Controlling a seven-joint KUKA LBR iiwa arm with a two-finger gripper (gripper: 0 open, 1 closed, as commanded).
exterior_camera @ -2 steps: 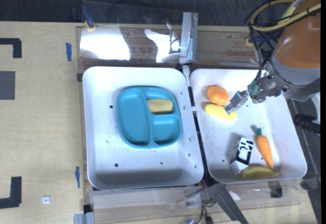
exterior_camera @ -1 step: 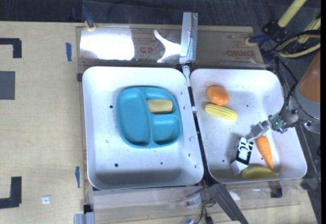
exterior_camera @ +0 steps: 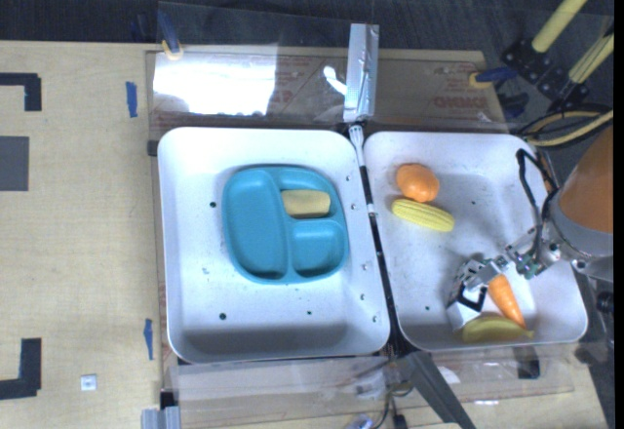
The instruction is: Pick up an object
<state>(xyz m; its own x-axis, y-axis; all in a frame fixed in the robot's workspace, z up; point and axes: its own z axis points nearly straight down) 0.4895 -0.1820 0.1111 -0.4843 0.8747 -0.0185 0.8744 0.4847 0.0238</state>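
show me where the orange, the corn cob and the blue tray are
orange [exterior_camera: 418, 182], camera view, middle of its round body in the right bin
corn cob [exterior_camera: 423, 214], camera view, middle of the yellow cob just below the orange
blue tray [exterior_camera: 255, 222], camera view, floor of its large left compartment

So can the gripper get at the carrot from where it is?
Probably yes. The gripper sits low in the right bin, right beside the carrot, with nothing lying over the carrot.

Even overhead light, glare on clear panel [exterior_camera: 255, 76], slightly soft focus
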